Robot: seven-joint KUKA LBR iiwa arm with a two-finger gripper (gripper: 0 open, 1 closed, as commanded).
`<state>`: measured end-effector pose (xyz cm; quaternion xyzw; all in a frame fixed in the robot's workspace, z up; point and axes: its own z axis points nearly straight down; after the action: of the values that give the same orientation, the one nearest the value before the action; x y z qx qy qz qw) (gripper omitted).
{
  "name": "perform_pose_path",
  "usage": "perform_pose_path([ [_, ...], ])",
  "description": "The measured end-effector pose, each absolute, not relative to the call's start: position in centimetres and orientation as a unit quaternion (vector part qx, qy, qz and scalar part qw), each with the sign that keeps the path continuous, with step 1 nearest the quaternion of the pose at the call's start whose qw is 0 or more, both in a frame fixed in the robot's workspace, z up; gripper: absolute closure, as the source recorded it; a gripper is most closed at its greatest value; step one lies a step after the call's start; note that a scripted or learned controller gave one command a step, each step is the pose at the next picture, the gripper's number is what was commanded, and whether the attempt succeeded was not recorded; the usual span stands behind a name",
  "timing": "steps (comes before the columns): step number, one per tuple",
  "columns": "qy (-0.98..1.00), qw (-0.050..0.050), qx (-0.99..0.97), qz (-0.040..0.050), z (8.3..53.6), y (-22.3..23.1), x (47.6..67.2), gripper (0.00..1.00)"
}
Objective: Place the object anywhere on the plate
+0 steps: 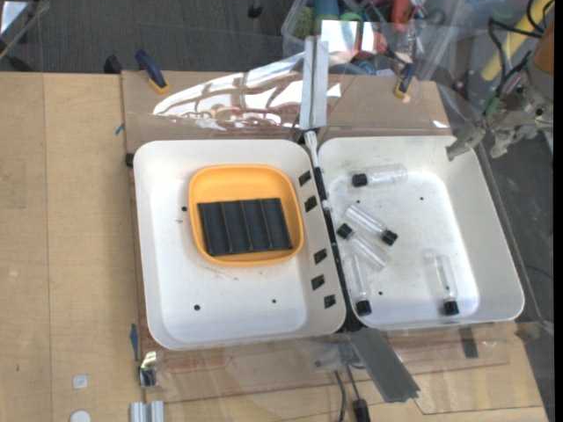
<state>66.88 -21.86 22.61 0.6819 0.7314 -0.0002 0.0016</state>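
Fingers' spread we cannot tell; gripper [479, 134] hangs at the right bin's [493, 236] far rim, capped vials [368, 222] well apart from it, orange plate [204, 192] in the left bin [167, 262].

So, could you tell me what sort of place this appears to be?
Probably a robotics lab workbench: two white bins sit side by side on a wooden table, clear vials lie in one, and a plastic tub of toys stands behind.
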Motion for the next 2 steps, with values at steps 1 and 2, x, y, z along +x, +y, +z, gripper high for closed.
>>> perform_pose_path([
  [1, 0.733, 0.003, 0.68, -0.0006, 23.42, -21.74, 67.04, 1.0],
  [2, 0.733, 0.002, 0.68, -0.0007, 23.39, -21.7, 67.05, 0.0],
])
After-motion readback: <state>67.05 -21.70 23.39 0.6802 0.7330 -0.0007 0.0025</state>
